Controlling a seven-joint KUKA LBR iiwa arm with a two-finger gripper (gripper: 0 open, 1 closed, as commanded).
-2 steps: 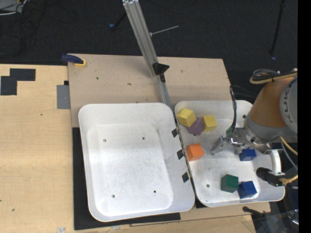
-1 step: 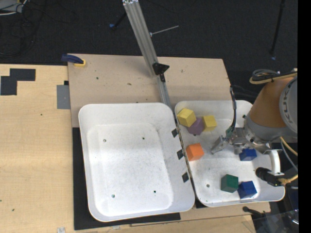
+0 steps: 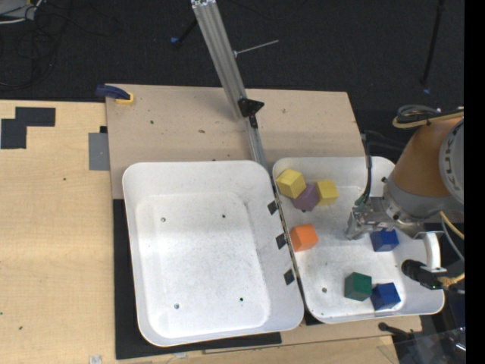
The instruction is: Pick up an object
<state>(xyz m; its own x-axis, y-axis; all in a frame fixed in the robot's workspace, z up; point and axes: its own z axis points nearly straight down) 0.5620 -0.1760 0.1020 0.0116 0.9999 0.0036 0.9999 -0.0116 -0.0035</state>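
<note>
metal tool (image 3: 362,224) low beside a smooth blue cube (image 3: 384,240).

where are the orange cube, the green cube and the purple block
orange cube (image 3: 304,237), camera view, middle of its top face
dark green cube (image 3: 358,286), camera view, centre of its top face
purple block (image 3: 307,198), camera view, its visible top between the two yellow cubes

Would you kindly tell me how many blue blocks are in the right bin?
2: one blue block just beside the gripper, another blue block near the front edge, next to the green block. The arm may hide more.
</note>
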